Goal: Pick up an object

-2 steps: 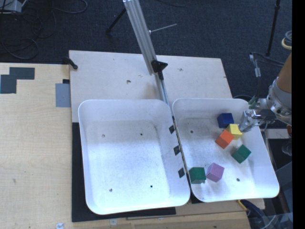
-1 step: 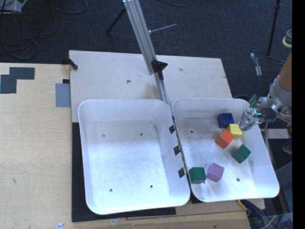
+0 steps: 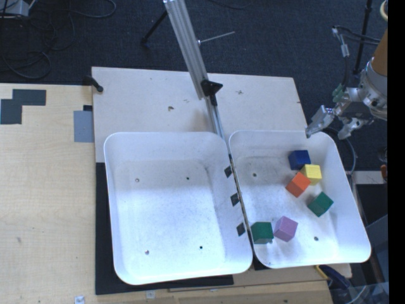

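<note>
Several small blocks lie in the right bin (image 3: 354, 246): a blue cube (image 3: 299, 159), a yellow cube (image 3: 312, 172), an orange cube (image 3: 297, 184), a dark green cube (image 3: 321, 204), a second green cube (image 3: 262, 232) by the divider, and a purple cube (image 3: 286, 228) beside it. My gripper (image 3: 332, 125) hangs at the upper right, above the far right corner of that bin, up and to the right of the blue cube. Its two fingers are spread apart with nothing between them.
The left bin (image 3: 120, 170) sits beside the right one, with black clips (image 3: 233, 198) along the shared edge. A slanted aluminium rail (image 3: 190, 49) rises behind the bins. Cables and a stand lie on the dark floor at the far right.
</note>
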Available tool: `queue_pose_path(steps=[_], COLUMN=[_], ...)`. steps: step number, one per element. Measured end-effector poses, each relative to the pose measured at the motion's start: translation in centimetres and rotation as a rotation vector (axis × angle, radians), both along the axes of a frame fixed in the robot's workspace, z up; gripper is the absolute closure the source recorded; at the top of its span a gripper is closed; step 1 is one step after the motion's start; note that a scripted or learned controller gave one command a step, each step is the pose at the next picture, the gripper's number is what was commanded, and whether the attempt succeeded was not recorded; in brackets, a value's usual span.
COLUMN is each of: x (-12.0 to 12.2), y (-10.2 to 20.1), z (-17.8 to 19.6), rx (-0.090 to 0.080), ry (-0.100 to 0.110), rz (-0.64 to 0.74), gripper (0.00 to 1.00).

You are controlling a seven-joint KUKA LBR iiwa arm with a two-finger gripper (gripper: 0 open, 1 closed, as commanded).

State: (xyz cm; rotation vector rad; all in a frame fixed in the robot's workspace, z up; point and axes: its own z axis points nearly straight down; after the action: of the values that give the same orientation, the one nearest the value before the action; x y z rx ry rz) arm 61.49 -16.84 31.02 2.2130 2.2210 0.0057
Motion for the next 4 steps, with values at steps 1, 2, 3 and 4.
queue_pose_path(steps=[1,2,3,4], x=[1.8,-2.9,-7.4,-7.3], y=[-1.4,0.0,2.1,1.9], z=[-15.7,-22.0,-21.8,-20.8], rx=[0.004,0.002,0.001,0.003], ry=[0.016,0.006,0.005,0.007], rz=[-0.004,-0.004,-0.006,-0.01], gripper=[0.0,0.0,0.0,1.0])
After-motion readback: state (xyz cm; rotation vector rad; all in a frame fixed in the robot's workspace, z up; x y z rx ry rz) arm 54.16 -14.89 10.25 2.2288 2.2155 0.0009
